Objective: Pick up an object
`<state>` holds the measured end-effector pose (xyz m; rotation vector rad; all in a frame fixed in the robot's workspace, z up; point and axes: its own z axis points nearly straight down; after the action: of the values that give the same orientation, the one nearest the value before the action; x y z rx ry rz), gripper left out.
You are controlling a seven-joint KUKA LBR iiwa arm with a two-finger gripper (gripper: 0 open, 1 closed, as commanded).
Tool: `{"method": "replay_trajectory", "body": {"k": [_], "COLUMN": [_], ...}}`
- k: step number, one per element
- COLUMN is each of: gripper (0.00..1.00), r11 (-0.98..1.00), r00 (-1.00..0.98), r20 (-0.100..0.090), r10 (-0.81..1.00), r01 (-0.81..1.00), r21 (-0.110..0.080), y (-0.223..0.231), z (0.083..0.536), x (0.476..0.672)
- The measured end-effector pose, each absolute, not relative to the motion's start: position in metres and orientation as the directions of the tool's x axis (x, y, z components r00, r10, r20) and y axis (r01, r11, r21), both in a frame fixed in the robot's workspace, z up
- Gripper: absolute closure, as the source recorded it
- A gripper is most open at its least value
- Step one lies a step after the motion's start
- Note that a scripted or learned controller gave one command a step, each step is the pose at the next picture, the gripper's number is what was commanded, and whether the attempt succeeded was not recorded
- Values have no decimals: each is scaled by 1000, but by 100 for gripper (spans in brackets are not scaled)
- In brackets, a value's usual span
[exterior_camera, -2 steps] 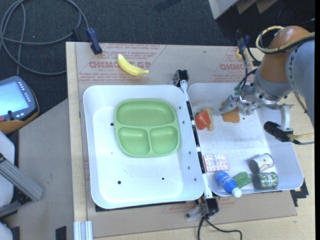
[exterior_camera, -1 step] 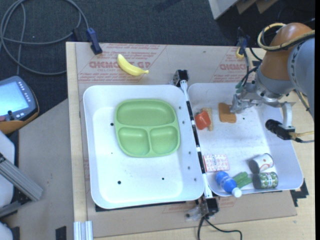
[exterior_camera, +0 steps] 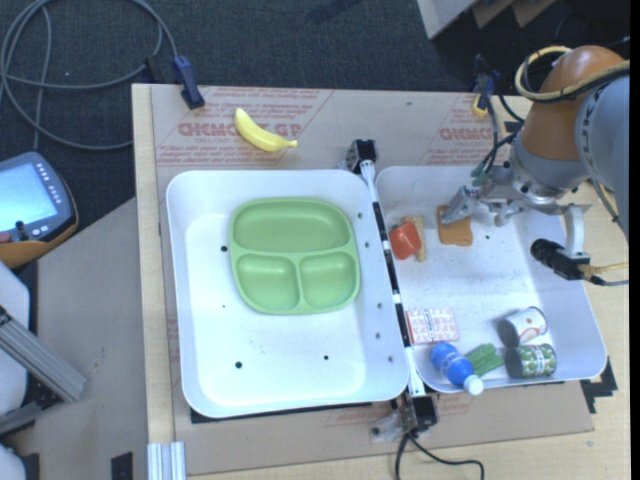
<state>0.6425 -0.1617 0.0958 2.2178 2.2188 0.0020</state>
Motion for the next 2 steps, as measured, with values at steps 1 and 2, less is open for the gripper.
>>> {"method": "replay_trajectory", "body": {"k": [1, 2], "gripper": [0, 0], "r11": [0, 0], "r00": [0, 0], "r20": [-3, -1], "r10": [1000, 1000], "r01": [1000, 1000], "r21": [3, 2], "y": [-99, -120], "z": [86, 85], "x": [645, 667]}}
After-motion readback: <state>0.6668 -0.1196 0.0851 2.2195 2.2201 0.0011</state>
